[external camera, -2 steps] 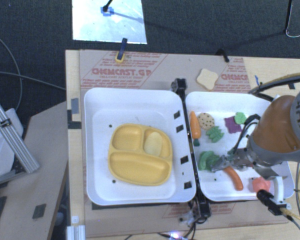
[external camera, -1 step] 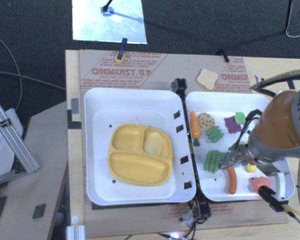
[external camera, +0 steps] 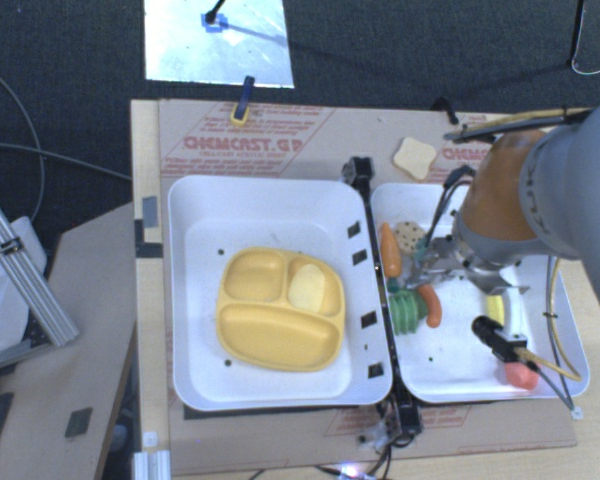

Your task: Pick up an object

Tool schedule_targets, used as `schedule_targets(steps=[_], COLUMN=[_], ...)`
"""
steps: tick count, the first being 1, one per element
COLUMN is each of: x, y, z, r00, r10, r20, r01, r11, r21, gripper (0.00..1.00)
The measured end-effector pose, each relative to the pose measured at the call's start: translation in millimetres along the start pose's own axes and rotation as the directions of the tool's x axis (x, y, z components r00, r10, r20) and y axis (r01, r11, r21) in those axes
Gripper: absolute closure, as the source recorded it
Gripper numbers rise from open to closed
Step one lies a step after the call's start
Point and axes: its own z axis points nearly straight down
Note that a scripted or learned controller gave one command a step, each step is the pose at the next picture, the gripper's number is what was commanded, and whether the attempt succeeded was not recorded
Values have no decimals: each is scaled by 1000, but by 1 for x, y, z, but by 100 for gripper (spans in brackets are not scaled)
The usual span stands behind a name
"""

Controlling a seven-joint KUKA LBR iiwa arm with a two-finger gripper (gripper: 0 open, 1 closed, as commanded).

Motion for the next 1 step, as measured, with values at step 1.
schedule_targets(steps=[1], x=[83], y=[-24], z=[-107], r00=[1000], r10=[-2], r20=[-4], r01=[2], r11=[1000], r21=[1], gripper=[100])
